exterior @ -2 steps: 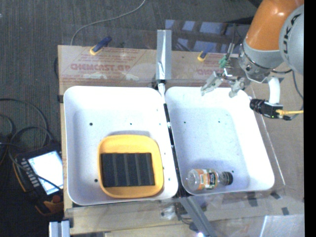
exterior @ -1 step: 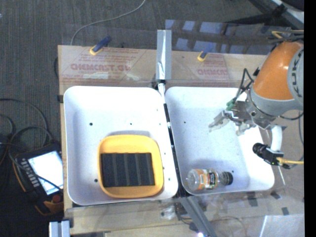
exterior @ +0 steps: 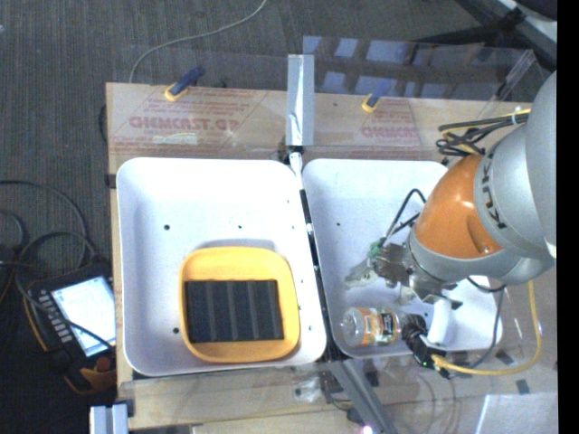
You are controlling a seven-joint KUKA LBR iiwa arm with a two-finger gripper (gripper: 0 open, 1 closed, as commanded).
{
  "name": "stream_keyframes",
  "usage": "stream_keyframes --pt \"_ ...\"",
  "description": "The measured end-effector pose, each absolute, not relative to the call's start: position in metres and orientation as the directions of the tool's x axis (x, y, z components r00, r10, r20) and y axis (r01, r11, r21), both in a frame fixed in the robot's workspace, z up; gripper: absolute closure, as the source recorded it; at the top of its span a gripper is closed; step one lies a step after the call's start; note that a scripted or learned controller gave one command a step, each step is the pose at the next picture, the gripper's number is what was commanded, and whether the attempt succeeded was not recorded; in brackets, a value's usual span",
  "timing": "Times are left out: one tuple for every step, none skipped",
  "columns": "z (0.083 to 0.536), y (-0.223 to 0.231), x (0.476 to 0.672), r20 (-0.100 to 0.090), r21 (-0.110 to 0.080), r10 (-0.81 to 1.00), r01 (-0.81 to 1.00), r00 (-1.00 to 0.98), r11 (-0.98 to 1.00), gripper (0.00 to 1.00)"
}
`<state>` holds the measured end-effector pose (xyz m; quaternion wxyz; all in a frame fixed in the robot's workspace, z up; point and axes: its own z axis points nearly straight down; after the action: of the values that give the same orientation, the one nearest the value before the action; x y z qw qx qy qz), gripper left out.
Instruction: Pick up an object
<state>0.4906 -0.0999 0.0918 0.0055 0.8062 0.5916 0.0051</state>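
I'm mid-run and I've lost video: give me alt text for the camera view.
The grey-and-orange arm reaches over the right bin, close to a small bottle lying on its side by the bin's near wall. The left bin holds a yellow tray with a dark slatted top.

Probably a robotics lab: bench (exterior: 226, 129) bearing white bins (exterior: 154, 206), loose cables (exterior: 213, 34) on carpet (exterior: 54, 61).

A left white bin (exterior: 145, 188) and a right white bin (exterior: 353, 188) sit touching on a brown board (exterior: 208, 120) with red lettering, which carries two clamps (exterior: 184, 83) and a silver post (exterior: 299, 98), while a lit-screen pendant (exterior: 77, 310) lies on grey carpet (exterior: 90, 25).
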Motion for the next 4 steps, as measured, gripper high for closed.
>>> stream_keyframes --pt "0.189 -0.147 0.484 -0.003 0.0 0.91 0.91 0.414 -0.414 0.0" --pt "0.115 -0.116 0.483 0.002 -0.004 1.0 1.0 0.0 0.0 0.0" --pt "0.131 -0.211 0.484 -0.002 -0.001 0.987 0.987 0.158 -0.158 0.0" --pt "0.092 -0.191 0.525 0.0 0.01 0.941 0.941 0.339 -0.339 0.0"
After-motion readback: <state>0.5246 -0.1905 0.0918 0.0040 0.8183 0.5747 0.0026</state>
